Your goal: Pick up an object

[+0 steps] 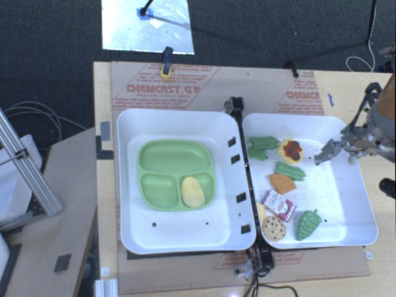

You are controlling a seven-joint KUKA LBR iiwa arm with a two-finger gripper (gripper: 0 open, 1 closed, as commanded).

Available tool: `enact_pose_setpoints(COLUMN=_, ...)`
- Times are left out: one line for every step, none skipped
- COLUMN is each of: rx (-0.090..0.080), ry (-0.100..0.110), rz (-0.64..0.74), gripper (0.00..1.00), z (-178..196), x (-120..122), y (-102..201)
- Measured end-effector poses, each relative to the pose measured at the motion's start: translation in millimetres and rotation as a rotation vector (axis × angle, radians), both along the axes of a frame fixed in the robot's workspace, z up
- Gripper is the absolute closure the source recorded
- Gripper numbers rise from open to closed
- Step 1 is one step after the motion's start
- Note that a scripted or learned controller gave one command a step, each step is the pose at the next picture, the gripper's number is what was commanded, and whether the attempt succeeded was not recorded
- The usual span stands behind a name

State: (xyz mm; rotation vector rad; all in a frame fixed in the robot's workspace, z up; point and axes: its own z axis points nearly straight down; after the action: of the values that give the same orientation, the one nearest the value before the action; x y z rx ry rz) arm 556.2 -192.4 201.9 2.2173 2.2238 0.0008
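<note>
Toy food lies scattered in the right bin point(356, 184) — a leafy green piece point(263, 146) at the upper left, a small round pizza with red topping point(291, 150) just beside it, a green pea pod point(290, 171) below that, then an orange wedge point(282, 183), a small red and white carton point(279, 205), a cookie point(273, 228) against the divider, and a green bumpy fruit, perhaps a bunch of grapes point(307, 224), near the front wall. A yellow sliver shows beside the carton, too hidden to name.

The gripper point(326, 151) reaches in from the right over the upper part of this bin, its grey fingers pointing toward the pizza but apart from it. Nothing sits between the fingers, and whether they are spread or closed cannot be told from this angle.

In the left bin point(133, 228) rests a green divided plate point(176, 173), with a pale yellow potato-shaped piece point(193, 192) lying in its lower right compartment.
</note>
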Motion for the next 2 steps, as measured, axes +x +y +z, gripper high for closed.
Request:
enact_pose_setpoints(rx=-0.001, ry=-0.018, rz=0.012, gripper=0.0, z=112.8, x=81.8, y=71.6)
enact_pose_setpoints(rx=0.002, ry=-0.016, rz=0.012, gripper=0.0, z=217.7, x=115.0, y=148.8)
